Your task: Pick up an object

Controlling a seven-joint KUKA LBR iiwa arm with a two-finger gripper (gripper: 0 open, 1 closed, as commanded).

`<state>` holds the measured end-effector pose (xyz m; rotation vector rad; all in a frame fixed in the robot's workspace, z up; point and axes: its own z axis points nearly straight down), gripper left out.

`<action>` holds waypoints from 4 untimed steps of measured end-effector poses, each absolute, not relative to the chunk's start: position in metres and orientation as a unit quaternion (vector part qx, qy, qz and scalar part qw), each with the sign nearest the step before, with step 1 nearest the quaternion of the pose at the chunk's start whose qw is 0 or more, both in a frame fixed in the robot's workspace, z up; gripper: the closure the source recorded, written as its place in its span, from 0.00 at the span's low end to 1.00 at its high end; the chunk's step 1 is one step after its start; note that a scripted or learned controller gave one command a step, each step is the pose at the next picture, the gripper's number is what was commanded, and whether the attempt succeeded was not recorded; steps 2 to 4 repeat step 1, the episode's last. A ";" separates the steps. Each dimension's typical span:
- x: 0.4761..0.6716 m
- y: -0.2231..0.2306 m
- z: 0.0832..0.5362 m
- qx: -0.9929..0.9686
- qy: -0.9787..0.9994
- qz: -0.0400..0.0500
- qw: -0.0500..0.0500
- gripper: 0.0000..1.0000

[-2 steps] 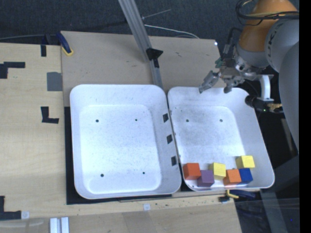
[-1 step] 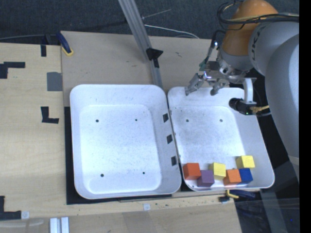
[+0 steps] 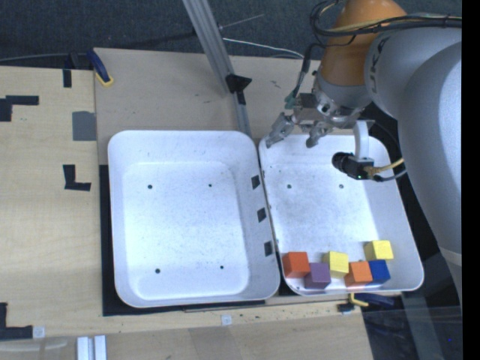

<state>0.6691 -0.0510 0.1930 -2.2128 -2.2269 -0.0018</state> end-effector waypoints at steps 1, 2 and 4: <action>0.680 -0.160 0.164 -0.709 -0.705 0.003 0.000 0.00; 0.680 -0.160 0.164 -0.709 -0.705 0.003 0.000 0.00; 0.680 -0.160 0.164 -0.709 -0.705 0.003 0.000 0.00</action>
